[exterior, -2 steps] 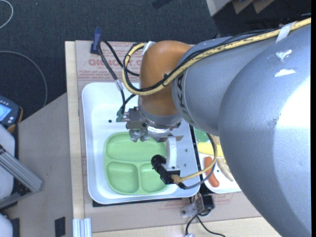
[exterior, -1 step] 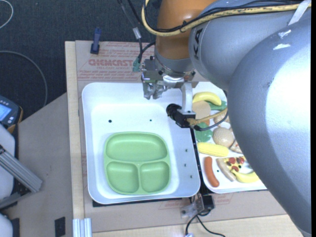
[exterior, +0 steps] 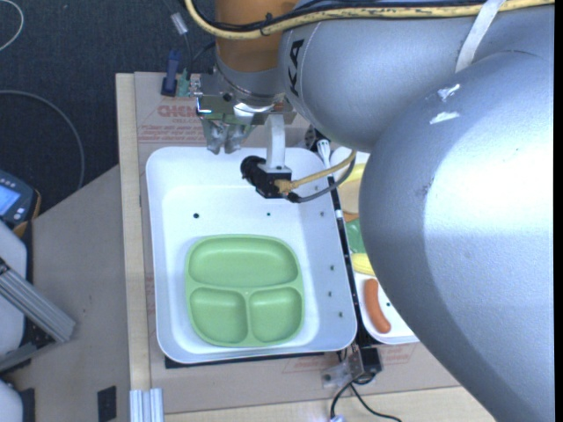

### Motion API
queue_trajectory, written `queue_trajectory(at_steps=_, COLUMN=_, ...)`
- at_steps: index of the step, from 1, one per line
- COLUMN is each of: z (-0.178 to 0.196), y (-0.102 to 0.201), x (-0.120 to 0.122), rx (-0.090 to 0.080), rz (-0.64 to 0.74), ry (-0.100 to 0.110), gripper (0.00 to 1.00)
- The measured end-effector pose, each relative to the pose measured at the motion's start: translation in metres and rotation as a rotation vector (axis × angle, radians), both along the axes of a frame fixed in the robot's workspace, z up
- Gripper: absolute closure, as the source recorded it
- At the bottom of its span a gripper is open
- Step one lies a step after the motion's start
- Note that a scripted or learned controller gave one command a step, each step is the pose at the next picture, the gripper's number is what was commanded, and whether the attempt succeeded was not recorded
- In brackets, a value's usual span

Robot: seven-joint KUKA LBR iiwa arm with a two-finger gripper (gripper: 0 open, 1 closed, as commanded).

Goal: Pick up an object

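Grey arm [exterior: 457,174] looms over the right bin [exterior: 380,328], while the gripper [exterior: 224,141], its opening impossible to tell, hovers beyond the green tray [exterior: 244,290] in the left bin [exterior: 167,236], likely approaching, needing a descent onto the tray.

left bin [exterior: 167,262]: white, on worktop [exterior: 136,236] | green three-compartment tray [exterior: 244,290]: inside left bin, toward its near edge | right bin [exterior: 391,331]: mostly hidden
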State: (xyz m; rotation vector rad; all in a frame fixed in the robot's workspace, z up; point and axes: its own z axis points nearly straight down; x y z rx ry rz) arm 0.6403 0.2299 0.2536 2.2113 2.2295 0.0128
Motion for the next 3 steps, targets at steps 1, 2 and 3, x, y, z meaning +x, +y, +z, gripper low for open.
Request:
queue_trajectory(at_steps=1, z=-0.016, y=-0.006, x=0.027, rx=-0.005, rz=-0.006, ry=0.003, gripper=1.00)
queue_trajectory(at_steps=2, z=0.078, y=-0.005, x=-0.031, rx=-0.002, rz=-0.005, ry=0.002, gripper=1.00)
queue_trajectory(at_steps=3, z=-0.054, y=-0.007, x=0.019, rx=-0.008, rz=-0.010, ry=0.015, gripper=1.00)
